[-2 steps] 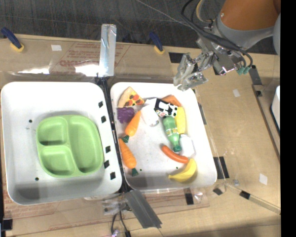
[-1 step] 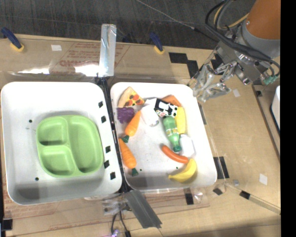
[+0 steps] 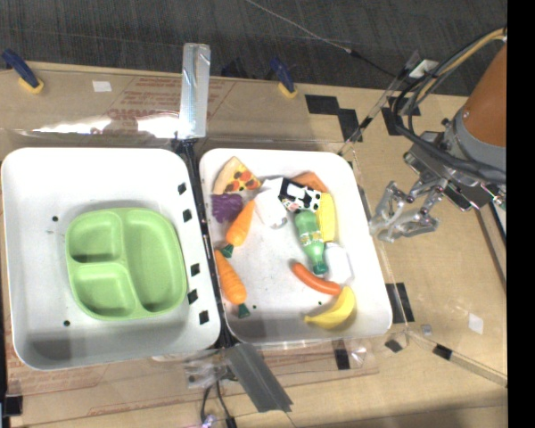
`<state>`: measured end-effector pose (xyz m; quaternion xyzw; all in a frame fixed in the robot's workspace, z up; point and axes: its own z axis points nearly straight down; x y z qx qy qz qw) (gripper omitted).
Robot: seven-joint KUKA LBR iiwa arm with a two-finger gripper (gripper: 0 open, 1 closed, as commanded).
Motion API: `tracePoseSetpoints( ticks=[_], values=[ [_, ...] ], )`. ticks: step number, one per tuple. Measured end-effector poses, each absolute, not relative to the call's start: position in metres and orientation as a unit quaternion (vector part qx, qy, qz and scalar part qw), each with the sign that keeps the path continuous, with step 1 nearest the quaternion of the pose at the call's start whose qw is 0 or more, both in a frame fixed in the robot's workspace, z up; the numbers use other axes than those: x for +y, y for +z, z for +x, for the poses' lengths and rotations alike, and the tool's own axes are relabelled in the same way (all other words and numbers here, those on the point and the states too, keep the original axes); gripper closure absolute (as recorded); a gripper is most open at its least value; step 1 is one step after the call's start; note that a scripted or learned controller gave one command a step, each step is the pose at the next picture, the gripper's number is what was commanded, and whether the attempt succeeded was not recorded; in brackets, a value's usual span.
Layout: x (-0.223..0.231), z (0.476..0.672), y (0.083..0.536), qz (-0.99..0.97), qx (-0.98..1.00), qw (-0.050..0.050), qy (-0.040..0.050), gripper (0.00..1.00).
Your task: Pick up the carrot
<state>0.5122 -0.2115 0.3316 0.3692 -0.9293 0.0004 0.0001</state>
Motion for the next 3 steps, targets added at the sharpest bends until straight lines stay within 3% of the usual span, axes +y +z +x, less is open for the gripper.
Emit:
tracePoseSetpoints(
  ticks=[3],
  values=[
    [-0.21, 0.516, 0.365, 0.374, -0.927, -0.003, 0.0039, 1.0]
  ],
)
